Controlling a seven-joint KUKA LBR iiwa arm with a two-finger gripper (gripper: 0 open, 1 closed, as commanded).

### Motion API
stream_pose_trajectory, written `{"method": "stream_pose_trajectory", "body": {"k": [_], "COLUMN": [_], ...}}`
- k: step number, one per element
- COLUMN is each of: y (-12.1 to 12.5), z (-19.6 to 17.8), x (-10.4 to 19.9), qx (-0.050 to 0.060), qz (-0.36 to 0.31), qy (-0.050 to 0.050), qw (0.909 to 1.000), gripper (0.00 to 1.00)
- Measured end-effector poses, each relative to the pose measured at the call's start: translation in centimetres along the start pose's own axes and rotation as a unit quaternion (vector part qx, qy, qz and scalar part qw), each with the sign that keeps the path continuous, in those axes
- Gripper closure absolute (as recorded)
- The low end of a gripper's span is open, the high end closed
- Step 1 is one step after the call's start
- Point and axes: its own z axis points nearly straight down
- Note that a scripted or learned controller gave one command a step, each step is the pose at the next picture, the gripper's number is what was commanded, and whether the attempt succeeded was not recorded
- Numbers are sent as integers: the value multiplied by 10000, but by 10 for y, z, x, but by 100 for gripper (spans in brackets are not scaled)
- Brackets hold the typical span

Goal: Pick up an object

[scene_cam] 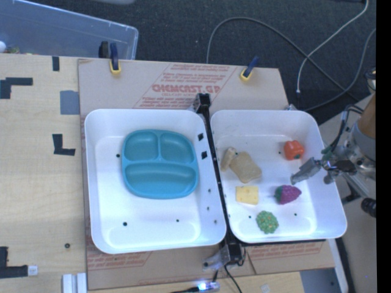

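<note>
Fingers [303,175] look apart w/ nothing between; gripper [314,171] hangs over right bin's [327,215] right side, just above the purple grapes [287,194].
Same bin: orange pepper [294,149], bread pieces [242,165], cheese square [247,195], green broccoli [267,221]. Left bin [104,224] has a blue divided plate [160,164]. Bins sit on cardboard sheet [183,87] over wood bench [36,182]; cables [256,29] on dark floor behind.
</note>
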Motion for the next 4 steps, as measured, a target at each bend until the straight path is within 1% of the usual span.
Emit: {"method": "stream_pose_trajectory", "body": {"k": [1, 2, 3, 4], "y": [2, 10, 17, 17], "z": [-5, 49, 112, 129], "x": [0, 8, 4, 4], "qx": [-45, -26, -23, -56], "qz": [-20, -21, -19, -19], "qy": [-12, -6, -7, -22], "qw": [10000, 10000, 10000, 10000], "gripper": [0, 0, 0, 0]}}
